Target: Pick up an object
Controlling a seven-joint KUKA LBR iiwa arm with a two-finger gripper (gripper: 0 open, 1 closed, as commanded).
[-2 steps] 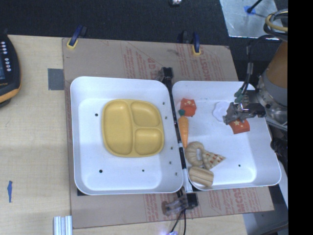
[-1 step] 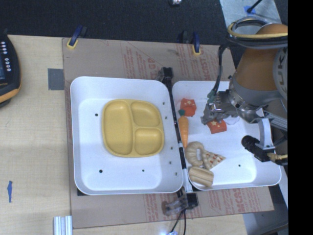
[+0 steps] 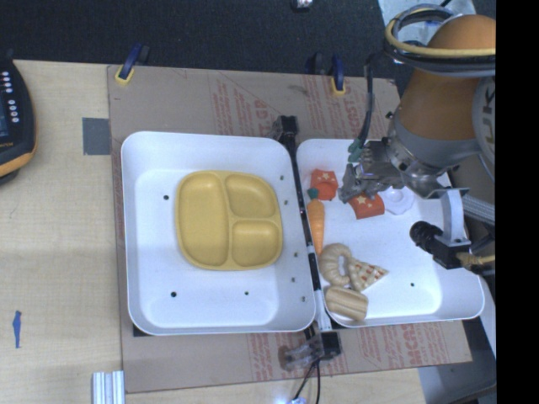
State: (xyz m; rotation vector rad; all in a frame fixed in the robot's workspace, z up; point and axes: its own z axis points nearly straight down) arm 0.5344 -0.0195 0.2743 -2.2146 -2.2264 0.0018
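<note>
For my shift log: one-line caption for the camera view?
Gripper low in right bin near red toy; yellow divided plate in left bin.

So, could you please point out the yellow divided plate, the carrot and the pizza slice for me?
yellow divided plate (image 3: 227,220): camera view, central ridge.
carrot (image 3: 316,223): camera view, mid-body.
pizza slice (image 3: 367,273): camera view, topping centre.

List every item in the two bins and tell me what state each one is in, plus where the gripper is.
Yellow divided plate: flat in the left bin, compartments bare.
Red block: resting in the right bin.
Carrot: lying along the bin's left wall.
Pretzel: lying flat.
Pizza slice: flat, touching the pretzel.
Bread roll: at the near edge.
Red star piece: under the gripper.
</note>
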